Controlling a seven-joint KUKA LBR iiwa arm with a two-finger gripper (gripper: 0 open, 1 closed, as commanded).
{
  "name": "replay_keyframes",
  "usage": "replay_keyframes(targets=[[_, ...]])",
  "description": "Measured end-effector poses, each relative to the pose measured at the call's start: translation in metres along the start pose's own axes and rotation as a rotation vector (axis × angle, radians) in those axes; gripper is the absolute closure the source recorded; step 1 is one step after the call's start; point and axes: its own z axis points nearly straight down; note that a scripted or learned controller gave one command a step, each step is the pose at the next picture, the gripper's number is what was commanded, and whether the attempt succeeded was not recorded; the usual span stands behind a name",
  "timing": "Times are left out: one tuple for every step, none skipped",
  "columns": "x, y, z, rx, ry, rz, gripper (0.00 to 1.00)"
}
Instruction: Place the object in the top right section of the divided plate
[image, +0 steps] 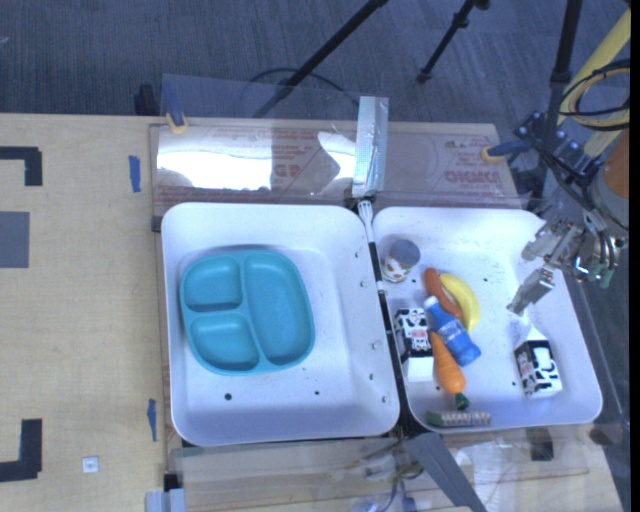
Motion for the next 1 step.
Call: replay_keyframes(targets=[[-0.0019, -0.0005, -0.0111, -0.003, -0.007, 0.004, 1.0]])
